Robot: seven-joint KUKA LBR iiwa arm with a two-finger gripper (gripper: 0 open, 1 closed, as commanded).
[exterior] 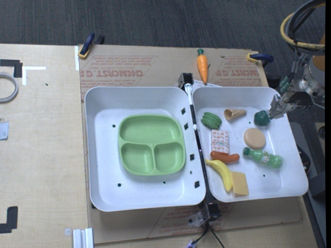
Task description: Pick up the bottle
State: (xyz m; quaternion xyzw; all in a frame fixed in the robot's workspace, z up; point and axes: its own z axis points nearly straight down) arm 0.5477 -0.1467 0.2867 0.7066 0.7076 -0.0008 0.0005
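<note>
At the near edge of the right bin [289, 187] lie a cheese wedge [239, 184] and a banana [221, 172], touching one another. Just beyond them rest a sausage [225, 157] and, to its right, the green bottle [264, 158], lying on its side on the bin floor with nothing gripping it. Farther back sit a round tan bun [254, 138], a patterned packet [219, 139], a green ridged vegetable [211, 120], a small cone [234, 113] and a dark green lump [261, 118].

Near the bin's far right rim the gripper [276, 107] hangs just beside that dark green lump, well apart from the bottle, with the bun between them. Whether its fingers are spread or closed cannot be told at this size, and nothing shows between them.

Over in the left bin [98, 138] rests a green divided tray [152, 144]. Beyond both bins, a toy carrot [201, 65] lies on the cardboard.

Judged from this, the task is barely begun: the bottle is not yet approached, grasped or lifted. What remains is to bring the gripper nearer across the bin, descend over the bottle's body, close on it and raise it clear.
</note>
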